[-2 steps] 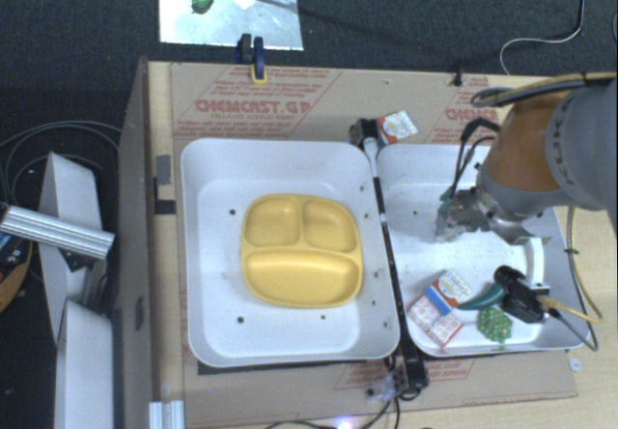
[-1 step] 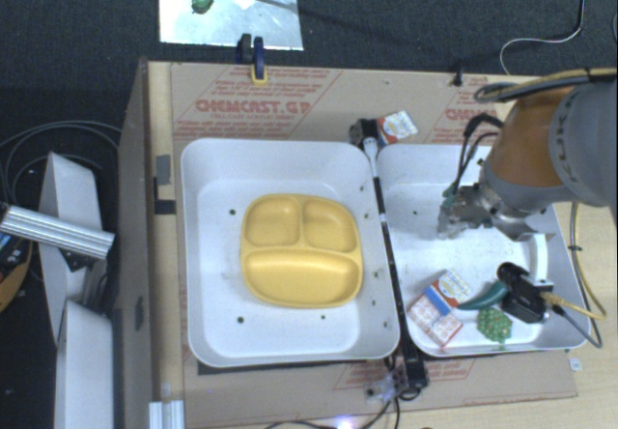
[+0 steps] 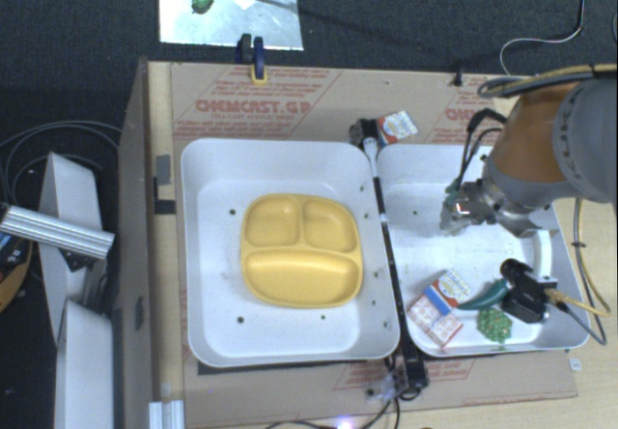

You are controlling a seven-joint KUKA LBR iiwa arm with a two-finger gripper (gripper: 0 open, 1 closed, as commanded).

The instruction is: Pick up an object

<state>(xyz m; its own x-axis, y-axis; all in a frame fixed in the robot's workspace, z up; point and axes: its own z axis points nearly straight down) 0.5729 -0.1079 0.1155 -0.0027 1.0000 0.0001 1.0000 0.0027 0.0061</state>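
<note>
**Q:** What lies around the gripper (image 3: 457,212), read from left to right?

**A:** Far up and to the left of it, beyond the bench, is a foil sheet (image 3: 259,12) bearing a small green lump (image 3: 202,0). A blue clamp (image 3: 254,54) sits at the edge of the cardboard sheet (image 3: 290,100), nearer to the gripper. Just above and left of the gripper, outside both bins, a small red-and-white packet (image 3: 397,126) lies on the cardboard. The two bins' meeting rims run down the gripper's near left. The grey wrist with its orange band rises directly to its right.

**Q:** And the containers?

**A:** The left bin (image 3: 217,326), well to the gripper's left, holds a yellow compartment tray (image 3: 299,248), lying flat. The right bin (image 3: 417,187) holds the gripper itself, low over bare white floor. Whether the gripper is spread or closed cannot be told, and nothing is seen held in it.

**Q:** Where are the things to pick?

**A:** They are in the right bin, below the gripper toward the front rim, with bare floor between. There is a printed carton (image 3: 436,311) slightly left, a teal object (image 3: 483,294) touching it, and a green ball (image 3: 494,324) just right.
</note>
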